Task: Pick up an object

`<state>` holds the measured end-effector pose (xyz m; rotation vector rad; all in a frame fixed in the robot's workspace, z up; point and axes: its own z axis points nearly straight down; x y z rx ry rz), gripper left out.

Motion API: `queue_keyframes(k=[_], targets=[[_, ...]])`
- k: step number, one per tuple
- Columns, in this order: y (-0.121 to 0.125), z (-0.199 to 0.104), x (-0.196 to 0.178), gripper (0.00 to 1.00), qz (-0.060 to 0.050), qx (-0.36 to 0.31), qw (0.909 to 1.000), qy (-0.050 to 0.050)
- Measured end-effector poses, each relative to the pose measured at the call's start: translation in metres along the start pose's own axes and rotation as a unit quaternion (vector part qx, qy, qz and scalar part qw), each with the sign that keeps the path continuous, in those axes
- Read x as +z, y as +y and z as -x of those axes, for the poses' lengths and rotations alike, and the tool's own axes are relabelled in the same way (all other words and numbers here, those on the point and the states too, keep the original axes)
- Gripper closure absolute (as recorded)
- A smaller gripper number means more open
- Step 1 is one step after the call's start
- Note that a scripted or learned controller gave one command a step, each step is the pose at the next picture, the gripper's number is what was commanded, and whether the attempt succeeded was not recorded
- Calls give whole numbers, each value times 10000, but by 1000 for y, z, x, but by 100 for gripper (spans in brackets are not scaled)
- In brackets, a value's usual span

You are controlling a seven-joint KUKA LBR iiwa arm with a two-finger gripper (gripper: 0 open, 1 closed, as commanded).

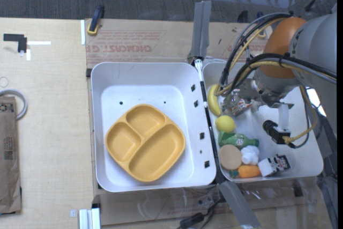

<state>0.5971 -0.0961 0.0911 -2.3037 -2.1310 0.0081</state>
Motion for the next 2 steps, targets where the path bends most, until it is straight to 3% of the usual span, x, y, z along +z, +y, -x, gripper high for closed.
queue_keyframes(k=[1, 2], targets=[[0, 2, -6, 100, -21, 18, 10000, -5], [38, -74, -98, 100, 6, 86, 10000, -7]])
